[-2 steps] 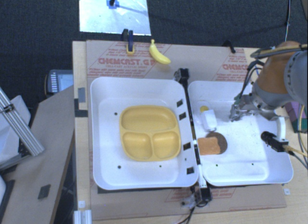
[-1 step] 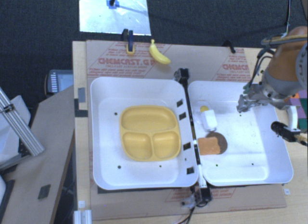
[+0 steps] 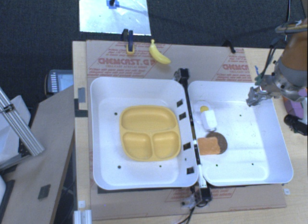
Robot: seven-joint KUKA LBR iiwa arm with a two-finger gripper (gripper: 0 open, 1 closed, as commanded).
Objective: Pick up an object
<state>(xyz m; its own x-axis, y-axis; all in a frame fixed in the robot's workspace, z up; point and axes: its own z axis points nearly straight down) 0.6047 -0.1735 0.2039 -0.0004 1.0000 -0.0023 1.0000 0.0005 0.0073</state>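
The claw [image 3: 254,96] hangs over the right bin's [image 3: 269,170] far right edge, grip state unclear; a white bottle [image 3: 209,118] and orange sponge [image 3: 208,146] lie near that bin's left wall

2 bins are set side by side, the divided tray [image 3: 148,132] lying in the left bin [image 3: 103,122] far left of the gripper [image 3: 254,97], while the bottle [image 3: 209,118] and sponge [image 3: 209,145] lie in the right bin [image 3: 260,141], left of and below the fingers.
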